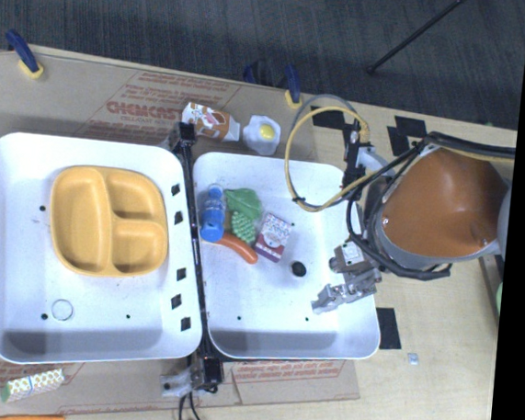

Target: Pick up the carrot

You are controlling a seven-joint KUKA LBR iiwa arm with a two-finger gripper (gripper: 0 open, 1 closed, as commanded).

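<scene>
**Carrot lies in the right bin, arm over that bin's right side**

The carrot (239, 246) lies flat on the floor of the right bin (260, 335), near its left wall and closer to the far edge than the near one. It slants, with one end under the blue bottle (212, 213) and the other touching the small red-and-white box (275, 236). A green item (243, 208) sits just behind it, against the bottle.

The arm's gripper (338, 293) hangs over the right part of the same bin, near its right wall, well apart from the carrot. Whether the fingers (325, 300) are spread or closed I cannot tell; nothing shows between them. A small dark round object (299, 270) lies on the bin floor between the box and the fingers.

The left bin (12, 319) holds a yellow divided tray (109, 219). On the surface (429, 396) behind the bins stand a small carton (206, 121) and a yellow-and-white item (262, 134)
</scene>
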